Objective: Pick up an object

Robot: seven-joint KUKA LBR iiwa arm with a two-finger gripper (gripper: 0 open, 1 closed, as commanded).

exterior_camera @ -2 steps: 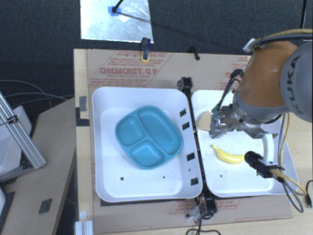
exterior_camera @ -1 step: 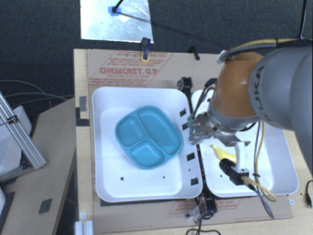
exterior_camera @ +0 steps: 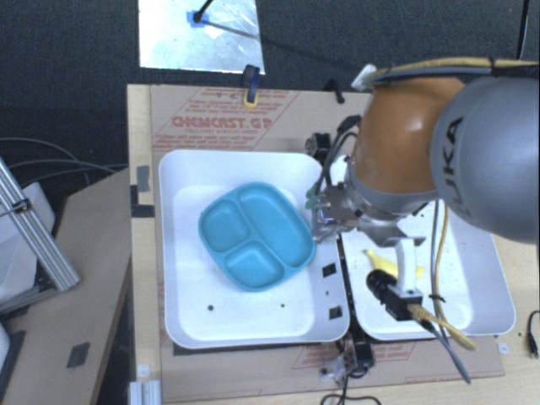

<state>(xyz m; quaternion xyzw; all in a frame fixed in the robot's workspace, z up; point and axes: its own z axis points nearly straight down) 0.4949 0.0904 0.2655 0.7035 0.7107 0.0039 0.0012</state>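
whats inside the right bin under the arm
Part of a yellow object shows on the white floor of the right bin, near its left wall. The arm covers most of the bin's far half, so anything lying there cannot be seen.

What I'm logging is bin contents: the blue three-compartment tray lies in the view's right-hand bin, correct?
No. The camera view shows the blue three-compartment tray lying in the view's left-hand bin, not the right-hand one.
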